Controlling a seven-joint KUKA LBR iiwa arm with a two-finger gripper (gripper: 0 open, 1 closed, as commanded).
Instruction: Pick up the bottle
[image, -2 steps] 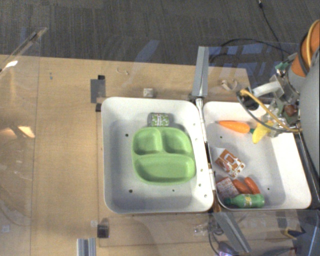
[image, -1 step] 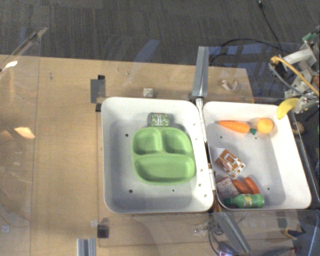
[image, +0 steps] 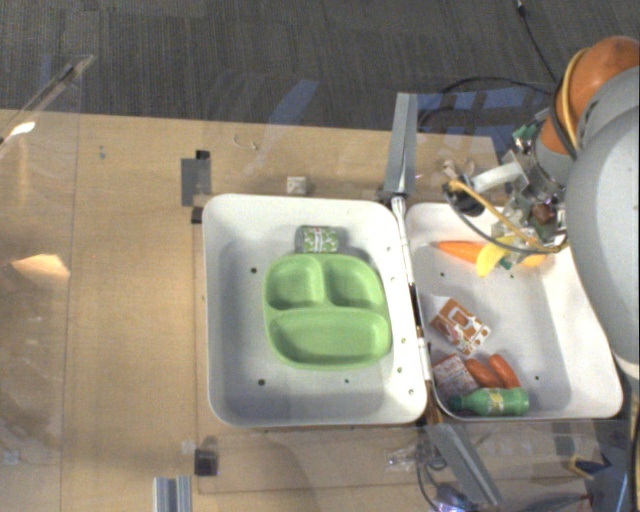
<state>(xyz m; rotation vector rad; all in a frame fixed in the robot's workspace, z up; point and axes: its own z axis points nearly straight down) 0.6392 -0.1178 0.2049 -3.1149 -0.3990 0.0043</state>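
gripper (image: 520, 215): over the right bin's (image: 585, 330) far end, opening can't be told from this angle
bottle (image: 492, 402): green, lying flat at the near wall, well apart from gripper
carrot (image: 462, 251): just beside gripper, bin-centre side
green tray (image: 326, 310): left bin (image: 225, 330), far from gripper

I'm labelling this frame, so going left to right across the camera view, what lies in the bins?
Green divided tray in the left bin → patterned snack packet → green bottle in the right bin, lying on its side at the near edge.
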